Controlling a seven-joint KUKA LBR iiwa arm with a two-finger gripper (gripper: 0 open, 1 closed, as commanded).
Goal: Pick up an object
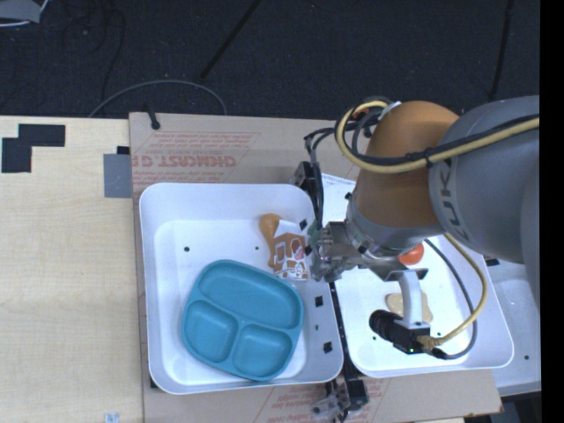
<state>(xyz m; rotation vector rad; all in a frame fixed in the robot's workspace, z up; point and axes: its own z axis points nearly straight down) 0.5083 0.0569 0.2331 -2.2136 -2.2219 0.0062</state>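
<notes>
Starting out on the left, bare pale bench point(62, 263), then a sheet of printed cardboard point(194, 148) lying under both bins. Into the left bin point(167, 236) now: a blue tray point(242, 320) with three compartments sits flat on the floor, towards the near side, filling much of it. Just beyond the tray's far right corner there's a brown piece point(270, 228), and touching it on the right, a small white packet point(289, 256) with brown print, tucked up against the bin's right wall. And right there is the gripper point(315, 256), down low over the wall between the two bins, just beside the packet, close enough that contact can't be judged. Open or closed? Can't tell from here, the wrist hides it, and nothing visibly sits in its grasp. The arm point(405, 174) looms above, its orange band over the right bin's far left part. In the right bin point(480, 324), an orange-red thing point(411, 256) peeks out beneath the wrist, and nearer the front lies a tan piece point(421, 308), partly covered
</notes>
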